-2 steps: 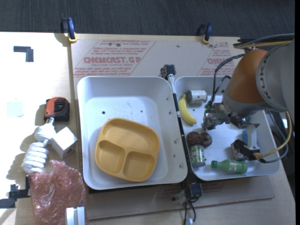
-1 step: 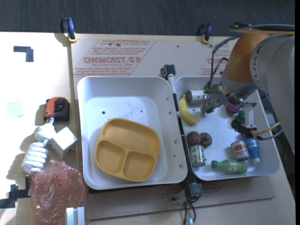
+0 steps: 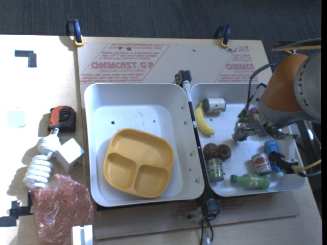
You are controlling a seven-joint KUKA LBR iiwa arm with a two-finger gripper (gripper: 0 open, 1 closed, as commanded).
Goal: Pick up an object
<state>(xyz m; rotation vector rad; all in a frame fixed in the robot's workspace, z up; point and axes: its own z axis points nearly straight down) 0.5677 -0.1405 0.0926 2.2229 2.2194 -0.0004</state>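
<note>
End effector (image 3: 244, 131) hovers low inside the right bin (image 3: 231, 97).

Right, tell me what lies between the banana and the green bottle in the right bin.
In the camera view, between the banana and the green bottle sit a dark brown doughnut and, below it, a small green-labelled can.

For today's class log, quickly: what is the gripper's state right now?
Gripper: low in the right bin; its state cannot be told.
</note>
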